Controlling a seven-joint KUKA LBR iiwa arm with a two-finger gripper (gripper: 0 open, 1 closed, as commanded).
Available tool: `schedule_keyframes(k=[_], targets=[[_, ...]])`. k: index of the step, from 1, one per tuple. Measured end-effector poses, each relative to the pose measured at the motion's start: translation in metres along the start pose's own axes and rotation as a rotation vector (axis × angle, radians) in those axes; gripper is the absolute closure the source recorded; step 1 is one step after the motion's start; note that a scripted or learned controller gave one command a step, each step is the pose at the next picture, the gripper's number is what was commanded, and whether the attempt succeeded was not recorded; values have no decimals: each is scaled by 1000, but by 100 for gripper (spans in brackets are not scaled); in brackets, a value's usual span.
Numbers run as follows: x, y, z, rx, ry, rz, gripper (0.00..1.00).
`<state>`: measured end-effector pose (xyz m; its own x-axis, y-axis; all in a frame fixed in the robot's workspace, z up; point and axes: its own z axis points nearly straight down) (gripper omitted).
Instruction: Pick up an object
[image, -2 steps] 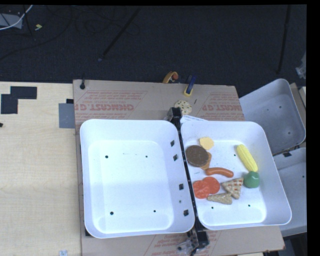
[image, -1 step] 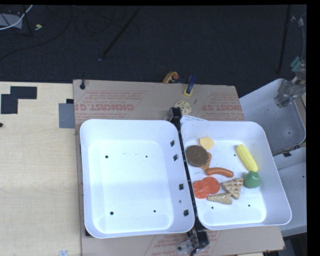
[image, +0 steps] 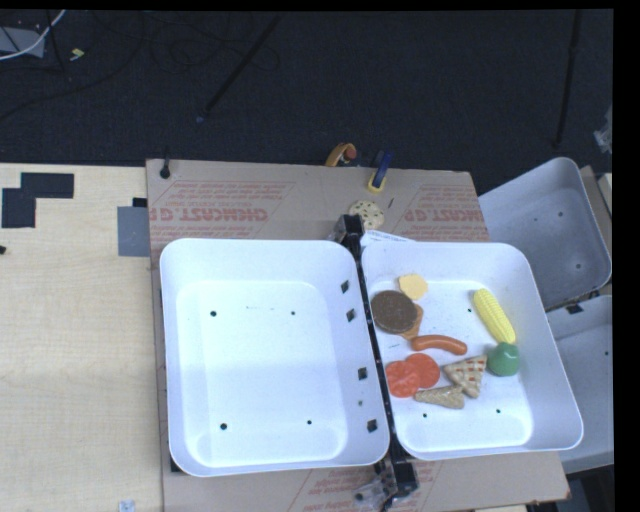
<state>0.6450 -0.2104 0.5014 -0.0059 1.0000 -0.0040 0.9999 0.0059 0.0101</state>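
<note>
All the candidates sit in the right bin: a yellow corn cob toward its right side, a green ball just near of it, a brown patty close to the divider with a small yellow piece just beyond it, an orange sausage in the middle, a red slice and two tan wedges toward the near side. The left bin offers nothing to pick. As for my gripper, I cannot tell its state or whether it has hold of anything (I judge I have yet to reach in).

The risk, as I see it, is crowding. The sausage, red slice and wedges lie touching or nearly so, and a descent there could straddle two pieces or push one aside. The red slice and patty look flat and may slip under my tips. The ball could roll away. The corn cob lies apart from the rest and seems my safest choice, provided I approach across its width.
</note>
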Motion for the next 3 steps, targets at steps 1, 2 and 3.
schedule_keyframes(k=[1,2,3], targets=[[22,-31,109,24,9,8,100],[-3,0,74,8,2,5,100],[0,-1,-4,4,1,2,100]])
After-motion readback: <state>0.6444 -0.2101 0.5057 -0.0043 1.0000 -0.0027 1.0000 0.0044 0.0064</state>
